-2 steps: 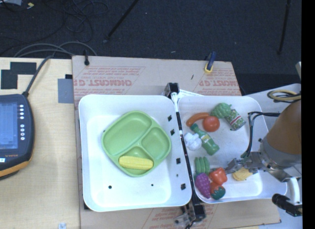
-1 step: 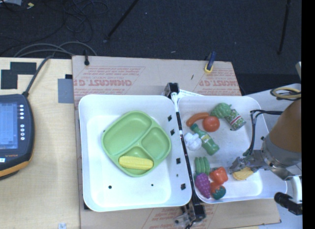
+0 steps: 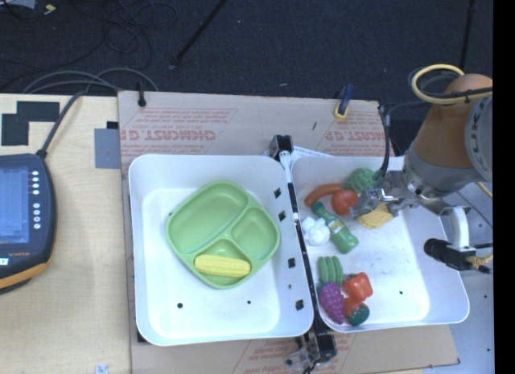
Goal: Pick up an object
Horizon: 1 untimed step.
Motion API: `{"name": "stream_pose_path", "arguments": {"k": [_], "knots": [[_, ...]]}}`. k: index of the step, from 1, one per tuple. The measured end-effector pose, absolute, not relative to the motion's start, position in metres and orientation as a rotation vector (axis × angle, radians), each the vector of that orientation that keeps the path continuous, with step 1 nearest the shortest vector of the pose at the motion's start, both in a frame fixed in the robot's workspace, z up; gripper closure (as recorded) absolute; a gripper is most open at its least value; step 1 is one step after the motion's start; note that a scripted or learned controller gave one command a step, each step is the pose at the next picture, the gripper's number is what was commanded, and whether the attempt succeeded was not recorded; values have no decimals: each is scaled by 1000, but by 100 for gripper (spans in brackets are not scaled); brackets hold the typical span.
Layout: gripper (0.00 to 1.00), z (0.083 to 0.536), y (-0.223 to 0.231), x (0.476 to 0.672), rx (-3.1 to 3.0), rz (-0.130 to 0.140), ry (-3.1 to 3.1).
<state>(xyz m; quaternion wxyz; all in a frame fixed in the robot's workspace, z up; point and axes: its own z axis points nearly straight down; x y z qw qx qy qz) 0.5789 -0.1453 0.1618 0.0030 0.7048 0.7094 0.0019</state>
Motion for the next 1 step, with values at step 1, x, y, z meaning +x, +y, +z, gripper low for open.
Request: {"name": "stream_pose_path", "arguments": {"k": [1], "knots": [[100, 189, -70, 593, 2215, 3, 2230]]}}
